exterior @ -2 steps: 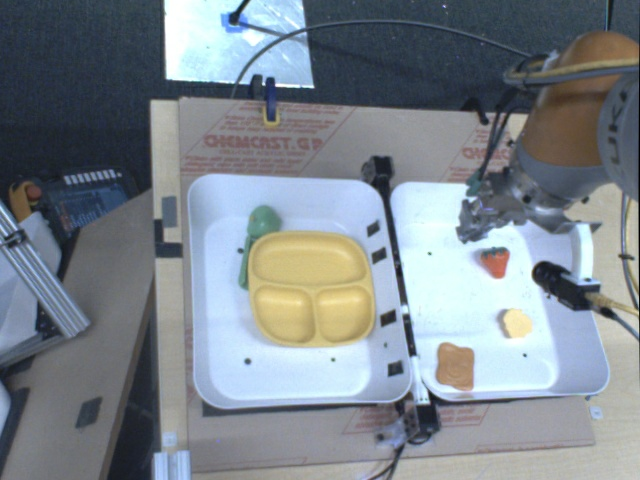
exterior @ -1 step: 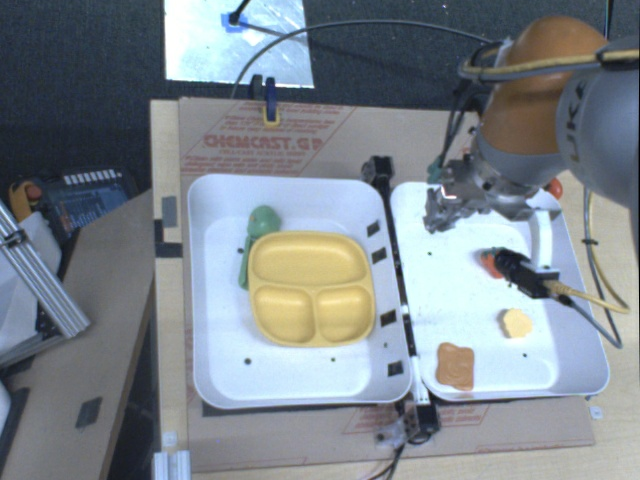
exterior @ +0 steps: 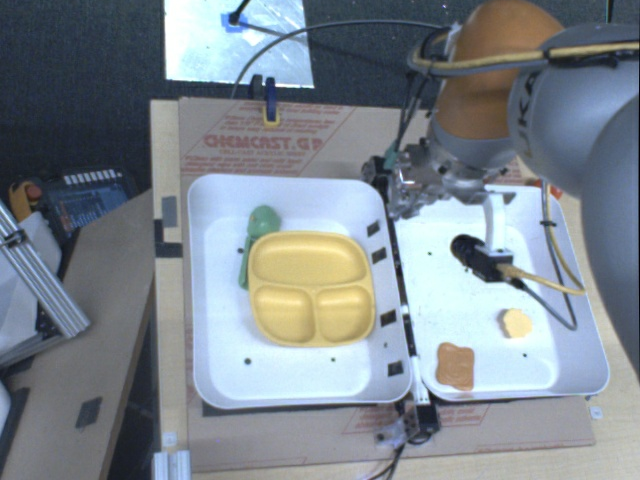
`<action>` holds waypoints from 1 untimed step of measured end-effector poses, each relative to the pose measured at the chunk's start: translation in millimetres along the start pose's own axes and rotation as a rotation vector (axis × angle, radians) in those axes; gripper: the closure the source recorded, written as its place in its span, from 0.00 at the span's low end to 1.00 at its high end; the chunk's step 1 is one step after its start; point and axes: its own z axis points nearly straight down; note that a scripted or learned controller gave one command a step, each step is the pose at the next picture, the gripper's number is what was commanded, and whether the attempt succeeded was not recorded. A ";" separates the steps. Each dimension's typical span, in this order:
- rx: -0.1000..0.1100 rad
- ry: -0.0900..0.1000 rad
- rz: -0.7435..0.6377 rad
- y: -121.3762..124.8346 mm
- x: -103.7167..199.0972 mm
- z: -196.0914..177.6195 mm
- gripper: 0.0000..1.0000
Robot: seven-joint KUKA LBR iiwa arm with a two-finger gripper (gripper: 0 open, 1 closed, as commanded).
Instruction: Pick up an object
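Yellow chunk, small, lying loose in the right bin at lower right of frame, brown slab near it; my gripper hangs over that bin's upper-left corner, its opening I cannot tell; best approached straight down, centred, clear of the slab.

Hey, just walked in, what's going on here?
The grey robot arm reaches in from the right, with its gripper low at the far left corner of the right bin. I cannot see anything in its grip. A small yellow piece and an orange-brown piece lie near that bin's front, apart from the gripper. The left bin holds a yellow divided plate with a green thing at its far edge.
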 end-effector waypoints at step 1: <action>0.001 -0.001 0.001 8.2 48.2 11.3 1.00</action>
